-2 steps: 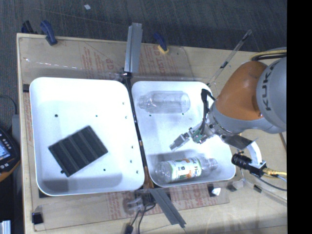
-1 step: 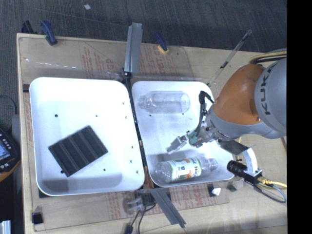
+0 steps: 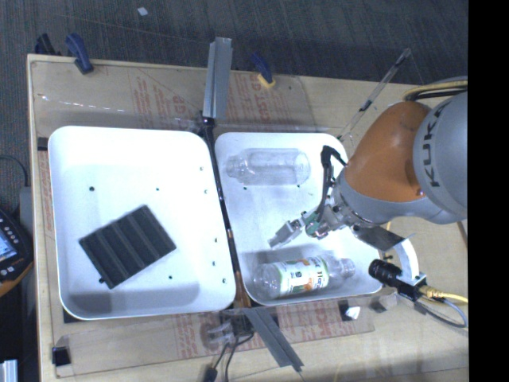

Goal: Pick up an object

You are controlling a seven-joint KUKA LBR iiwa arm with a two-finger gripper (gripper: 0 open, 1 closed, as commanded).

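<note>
Hovering gripper [image 3: 293, 231], labelled bottle [image 3: 302, 277] just below

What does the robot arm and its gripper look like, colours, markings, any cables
The arm is bulky and rounded, grey with a broad orange band and dark KUKA lettering. A black cable loops beside the wrist. The gripper is small, silver metal, with thin fingers and some green at its base.

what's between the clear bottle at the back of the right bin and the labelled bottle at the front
In the camera view, the gripper hangs over the bin floor between the clear bottle and the labelled bottle.
</note>
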